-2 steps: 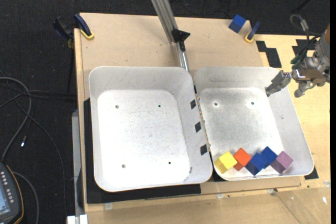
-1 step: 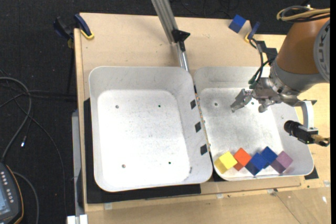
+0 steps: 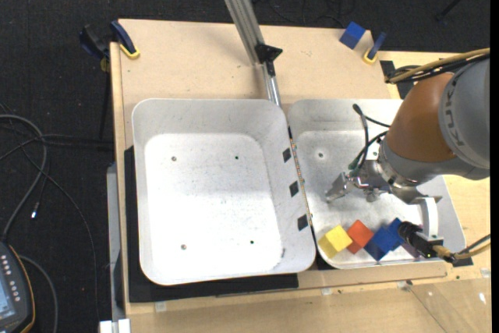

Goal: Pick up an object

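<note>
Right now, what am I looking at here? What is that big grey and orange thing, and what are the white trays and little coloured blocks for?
You are looking down at a slant from one camera fixed above a wooden bench. The grey and orange thing is a robot arm reaching in from the right. At its tip is a claw, hanging over the right bin. Near that bin's front edge lie a yellow block, a red block and a blue block, huddled together. The left bin sits beside it. The arm's job is to pick up an object; nothing is visibly in the claw. Another blue block rests on the bench's far corner.

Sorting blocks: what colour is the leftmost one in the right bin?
Yellow block, in the camera view.
</note>
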### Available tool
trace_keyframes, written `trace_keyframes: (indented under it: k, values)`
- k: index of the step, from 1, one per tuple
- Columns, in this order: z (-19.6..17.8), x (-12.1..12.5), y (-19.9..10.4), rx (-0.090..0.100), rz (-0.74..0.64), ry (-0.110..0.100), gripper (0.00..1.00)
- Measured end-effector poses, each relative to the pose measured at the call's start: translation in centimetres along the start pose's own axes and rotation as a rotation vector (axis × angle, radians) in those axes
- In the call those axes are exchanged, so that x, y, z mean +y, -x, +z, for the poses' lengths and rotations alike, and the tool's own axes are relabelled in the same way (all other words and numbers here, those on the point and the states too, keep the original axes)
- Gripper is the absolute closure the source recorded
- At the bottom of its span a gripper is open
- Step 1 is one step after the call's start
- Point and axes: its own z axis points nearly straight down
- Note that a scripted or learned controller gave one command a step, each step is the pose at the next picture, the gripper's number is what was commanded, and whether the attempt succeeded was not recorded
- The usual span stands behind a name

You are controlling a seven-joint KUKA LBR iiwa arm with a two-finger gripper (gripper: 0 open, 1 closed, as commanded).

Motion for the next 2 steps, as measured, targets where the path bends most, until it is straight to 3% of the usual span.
trace_keyframes:
  k: [1,2]
  values:
    - [-0.6,5.2,6.4,-0.003,0.002,0.004,0.0]
    - [-0.2,7.2,1.5,0.002,-0.008,0.002,0.0]
